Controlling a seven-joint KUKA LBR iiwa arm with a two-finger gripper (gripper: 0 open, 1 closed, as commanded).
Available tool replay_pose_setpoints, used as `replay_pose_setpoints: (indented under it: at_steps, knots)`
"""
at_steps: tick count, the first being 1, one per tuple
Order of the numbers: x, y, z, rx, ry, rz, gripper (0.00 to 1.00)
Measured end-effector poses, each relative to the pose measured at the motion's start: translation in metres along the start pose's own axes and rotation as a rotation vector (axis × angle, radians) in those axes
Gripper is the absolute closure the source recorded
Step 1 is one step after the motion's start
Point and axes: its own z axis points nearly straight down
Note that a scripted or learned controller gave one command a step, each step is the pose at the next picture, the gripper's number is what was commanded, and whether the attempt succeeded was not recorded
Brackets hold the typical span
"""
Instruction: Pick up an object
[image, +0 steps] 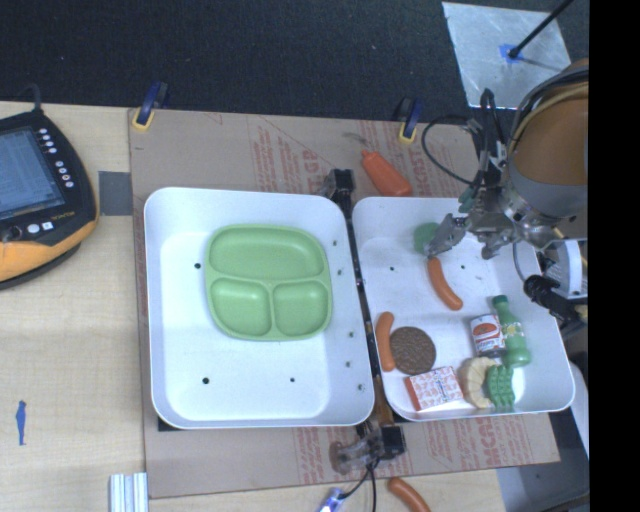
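a: why is everything heaped in the right bin (400, 215)?
b: judged as the pick source; the left bin (170, 300) carries only a green divided plate (268, 280), likely the drop side.
a: candidate object?
b: a green item (430, 238) at the right bin's far edge, just above an orange sausage (445, 284).
a: arm pose?
b: the arm is reached in from the right, wrist low over that corner. the gripper (470, 232) is seen beside the green item; finger spread cannot be told, and no hold is confirmed.
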Motion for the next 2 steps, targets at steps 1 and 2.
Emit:
replay_pose_setpoints:
  at_steps: [1,2]
  knots:
    - [-0.012,0.022,0.111,0.002,-0.002,0.000,0.00]
    - [-0.013,0.023,0.100,0.001,-0.003,-0.002,1.00]
